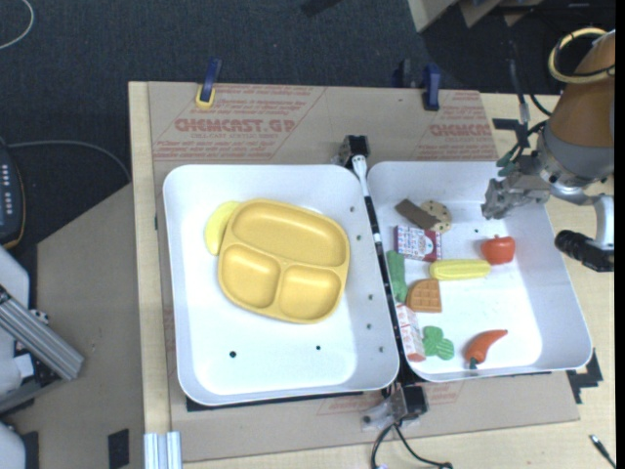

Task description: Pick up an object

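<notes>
We see the gripper [500,203] hovering above the tomato [499,249] in the right bin [562,291] — whether it grips anything, we cannot tell. The tomato looks light, smooth, round — best pinched across its middle.

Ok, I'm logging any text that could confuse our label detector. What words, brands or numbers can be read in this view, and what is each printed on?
"CHEMCAST GP", red print, repeated on the brown protective paper covering the bench board behind the bins; the repeat at upper right reads only partly.
Smaller red lines beside that print: too blurred to read.
Small red-and-white packet in the right bin: it bears print, too small to read.
</notes>
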Action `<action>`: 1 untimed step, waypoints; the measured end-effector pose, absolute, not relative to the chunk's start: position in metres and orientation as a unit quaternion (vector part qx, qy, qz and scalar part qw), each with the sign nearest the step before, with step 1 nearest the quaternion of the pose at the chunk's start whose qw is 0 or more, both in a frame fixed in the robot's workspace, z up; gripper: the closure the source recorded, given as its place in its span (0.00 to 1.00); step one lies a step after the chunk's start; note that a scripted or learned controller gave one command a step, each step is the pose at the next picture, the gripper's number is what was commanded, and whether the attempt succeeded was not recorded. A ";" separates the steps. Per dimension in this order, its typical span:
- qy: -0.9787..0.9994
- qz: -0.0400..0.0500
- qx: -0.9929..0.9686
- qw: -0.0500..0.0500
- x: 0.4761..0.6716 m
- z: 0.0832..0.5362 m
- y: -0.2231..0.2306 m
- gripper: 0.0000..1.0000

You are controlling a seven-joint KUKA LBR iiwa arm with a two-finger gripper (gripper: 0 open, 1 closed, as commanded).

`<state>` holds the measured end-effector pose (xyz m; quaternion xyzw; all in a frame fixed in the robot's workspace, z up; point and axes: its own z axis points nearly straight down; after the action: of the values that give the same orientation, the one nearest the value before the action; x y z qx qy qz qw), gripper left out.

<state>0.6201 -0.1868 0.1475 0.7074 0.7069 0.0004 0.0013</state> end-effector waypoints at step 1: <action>0.707 0.001 0.707 0.002 0.619 0.190 -0.188 1.00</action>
<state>0.6188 -0.1885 0.1901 0.7071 0.7071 0.0009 0.0022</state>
